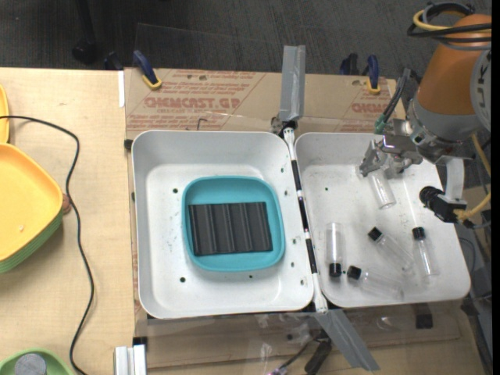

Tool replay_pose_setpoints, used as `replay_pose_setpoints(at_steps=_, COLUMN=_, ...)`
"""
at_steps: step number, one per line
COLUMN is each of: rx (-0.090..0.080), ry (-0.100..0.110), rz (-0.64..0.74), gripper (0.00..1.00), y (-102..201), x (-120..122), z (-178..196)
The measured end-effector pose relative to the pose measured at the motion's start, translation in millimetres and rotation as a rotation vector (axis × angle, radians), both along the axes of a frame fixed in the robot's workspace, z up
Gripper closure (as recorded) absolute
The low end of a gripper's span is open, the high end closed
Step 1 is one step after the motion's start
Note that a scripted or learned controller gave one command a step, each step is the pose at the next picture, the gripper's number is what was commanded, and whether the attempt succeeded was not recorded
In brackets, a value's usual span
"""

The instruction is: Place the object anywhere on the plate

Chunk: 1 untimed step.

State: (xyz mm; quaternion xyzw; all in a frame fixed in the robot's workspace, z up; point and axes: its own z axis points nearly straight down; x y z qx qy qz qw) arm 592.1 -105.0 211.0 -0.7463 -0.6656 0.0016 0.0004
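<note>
Clear plastic vials with black caps lie scattered in the right-hand white bin (445, 283): one upright-lying tube (335, 248) near the bin's left wall, another (369, 281) along the front, one (392, 248) toward the middle and one (423, 254) nearer the right side. A further capless clear tube (382, 188) lies tilted just below the gripper (380, 161), which hangs over the rear part of that bin on the grey arm with the orange band (453, 61). Whether the gripper is spread or pinched cannot be told from here, and nothing can be seen clamped in it; the tube looks to be touching or just under it, not lifted.

The teal rectangular plate with a dark ribbed centre (232, 225) sits in the middle of the left-hand white bin (156, 209), well apart from all the vials, across the divider between the bins.

The step in hand seems to be the pick. To do it well, the gripper should come down centred across the tube's narrow width, not along its length, since a smooth round vial will roll or squirt out of an off-centre pinch. Lift high enough to clear both bin walls before crossing, then lower over the ribbed centre, where the grooves should stop the vial rolling off.
</note>
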Motion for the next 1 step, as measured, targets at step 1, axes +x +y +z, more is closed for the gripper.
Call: replay_pose_setpoints(at_steps=1, rx=0.000, ry=0.000, rz=0.000, gripper=0.00, y=0.0, x=0.0, z=0.0)
